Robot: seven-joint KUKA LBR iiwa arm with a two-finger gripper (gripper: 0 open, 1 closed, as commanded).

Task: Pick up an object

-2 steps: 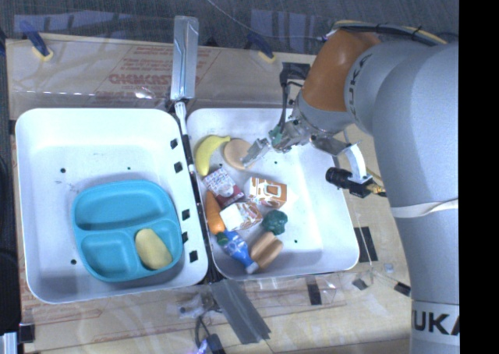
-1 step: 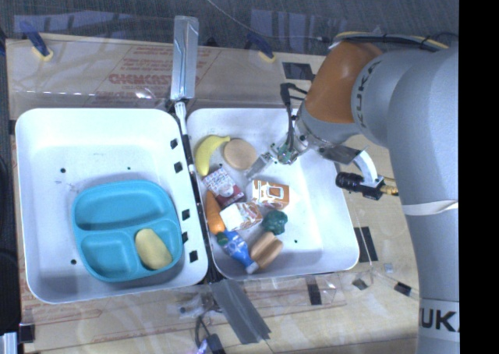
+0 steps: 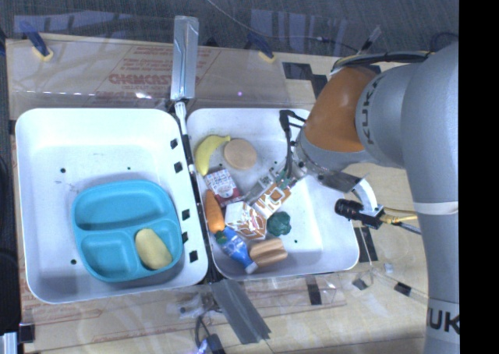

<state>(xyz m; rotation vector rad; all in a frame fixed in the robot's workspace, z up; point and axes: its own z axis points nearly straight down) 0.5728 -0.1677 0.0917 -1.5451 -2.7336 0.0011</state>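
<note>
Right bin (image 3: 335,255), frame centre: carrot (image 3: 213,213) lay by the left wall, long axis running up-down the frame. Tool (image 3: 274,185) sat right of it, over a patterned packet (image 3: 261,208); cannot tell its state. Around: banana (image 3: 208,151), tan disc (image 3: 240,154), green piece (image 3: 278,224), bread roll (image 3: 269,252), blue bottle (image 3: 236,249). Left bin (image 3: 39,134) held a blue tray (image 3: 117,208) with a yellow lemon (image 3: 153,248).

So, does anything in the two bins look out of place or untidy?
Mildly: the yellow potato-shaped object sits alone in the blue divided tray, while the other small items are jumbled against the right white bin's left side.
</note>
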